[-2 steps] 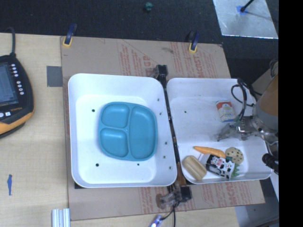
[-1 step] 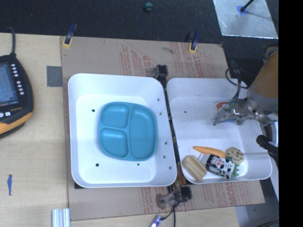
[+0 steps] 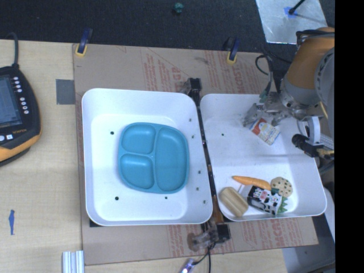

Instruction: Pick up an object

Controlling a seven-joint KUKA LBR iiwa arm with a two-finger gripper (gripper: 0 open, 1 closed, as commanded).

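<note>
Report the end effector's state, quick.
End effector: over the upper part of the right bin, right at a small red-and-white packet; open or closed cannot be told, and no grasp is visible.

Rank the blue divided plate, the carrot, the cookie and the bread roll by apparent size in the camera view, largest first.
1. blue divided plate, by far.
2. carrot and bread roll: carrot longer, roll thicker, too alike to rank.
3. cookie.

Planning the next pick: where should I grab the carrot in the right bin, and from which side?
Take the carrot across its thicker middle, coming straight down from above. It lies flat and long, with open floor on its far side; the cookie and the black-and-white carton crowd its right end and near side, so I'd set the fingers across its width.
</note>
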